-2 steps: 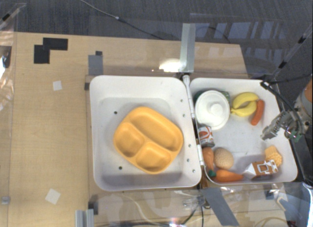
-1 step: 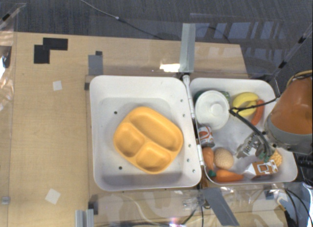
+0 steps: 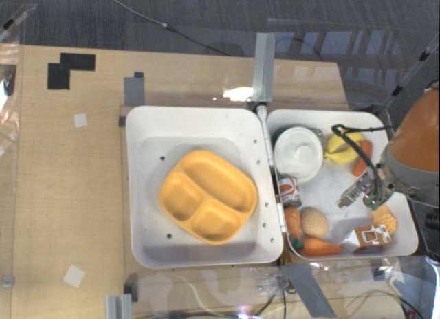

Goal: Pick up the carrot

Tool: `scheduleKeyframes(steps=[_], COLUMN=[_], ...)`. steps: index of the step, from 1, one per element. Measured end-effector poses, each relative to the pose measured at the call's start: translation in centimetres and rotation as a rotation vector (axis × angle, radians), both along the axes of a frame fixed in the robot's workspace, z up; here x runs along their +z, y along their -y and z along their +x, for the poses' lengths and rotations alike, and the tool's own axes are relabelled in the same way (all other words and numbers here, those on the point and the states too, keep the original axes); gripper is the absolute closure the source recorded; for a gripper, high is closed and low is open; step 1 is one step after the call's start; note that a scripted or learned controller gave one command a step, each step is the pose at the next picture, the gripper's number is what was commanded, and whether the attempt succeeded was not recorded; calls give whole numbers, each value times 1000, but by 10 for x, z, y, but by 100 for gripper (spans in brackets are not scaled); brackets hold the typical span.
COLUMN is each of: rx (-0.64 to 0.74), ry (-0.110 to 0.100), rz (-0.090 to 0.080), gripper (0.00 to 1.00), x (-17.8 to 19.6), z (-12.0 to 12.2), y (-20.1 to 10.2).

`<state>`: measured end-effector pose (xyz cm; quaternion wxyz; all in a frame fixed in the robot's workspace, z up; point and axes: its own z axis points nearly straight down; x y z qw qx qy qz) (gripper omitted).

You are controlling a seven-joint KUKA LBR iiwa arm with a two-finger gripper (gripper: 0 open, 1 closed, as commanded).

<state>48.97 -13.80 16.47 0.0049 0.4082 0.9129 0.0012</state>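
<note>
Carrot [image 3: 321, 247] lies flat at the near edge of the right bin [image 3: 405, 242], beside a tan ball [image 3: 315, 223] and a second orange piece [image 3: 293, 221]. Gripper [image 3: 357, 194] hangs over mid-bin, apart from the carrot; can't tell if it's spread or pressed together. White bowl [image 3: 298, 151], banana [image 3: 338, 147], can [image 3: 288, 191], cracker [image 3: 385, 218] also there. Left bin [image 3: 137, 242] holds a yellow tray [image 3: 208, 194].

Yellow divided plate [image 3: 208, 195] in left bin [image 3: 144, 242]; white bowl [image 3: 298, 151] right bin.
</note>
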Motion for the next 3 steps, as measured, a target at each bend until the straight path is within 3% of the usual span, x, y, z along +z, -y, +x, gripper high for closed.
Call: scheduleKeyframes(steps=[1, 2, 3], rx=[-3, -208, -209], ry=[-6, -4, -3], rz=[0, 4, 3], gripper=[100, 100, 0], x=[-42, -59, -59], z=[-2, -1, -1], y=[41, -15, -14])
